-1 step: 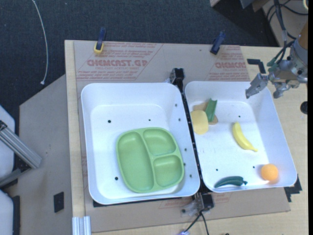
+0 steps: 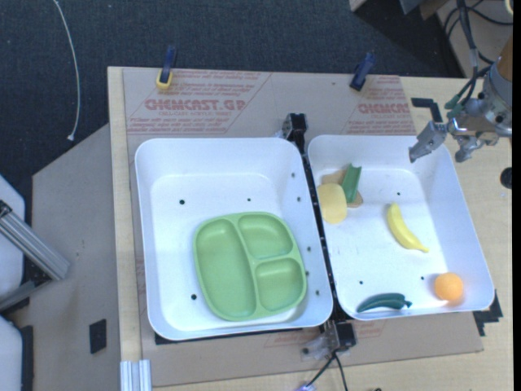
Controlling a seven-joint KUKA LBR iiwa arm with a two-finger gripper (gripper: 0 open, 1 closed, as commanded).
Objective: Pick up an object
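Observation:
The right bin holds several small objects. A yellow banana lies near its middle. An orange ball rests in the near right corner, with a dark green pepper at the near wall. By the left wall sit a pale yellow lump and a green stick-shaped piece. My gripper hangs above the bin's far right corner, open, with nothing between its fingers. It stands well apart from every object.
A light green divided plate lies in the left bin. A black clamp sits at the far end of the wall between the bins. Yellow and blue clips hold the cardboard backing.

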